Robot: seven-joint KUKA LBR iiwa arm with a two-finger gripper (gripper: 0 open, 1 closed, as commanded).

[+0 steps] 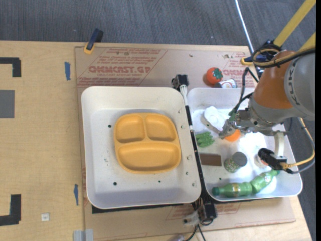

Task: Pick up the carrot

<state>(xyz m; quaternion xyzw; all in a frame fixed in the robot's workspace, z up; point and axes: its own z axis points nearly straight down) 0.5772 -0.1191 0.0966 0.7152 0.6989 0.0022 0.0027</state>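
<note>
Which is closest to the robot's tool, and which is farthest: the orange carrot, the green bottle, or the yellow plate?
From the tool, in the camera view:
1. Carrot, right at the tool's tip in the right bin.
2. Green bottle, along that bin's near edge, below the tool.
3. Yellow plate, over in the left bin.

A yellow divided plate sits in the left bin; a green bottle right.
</note>
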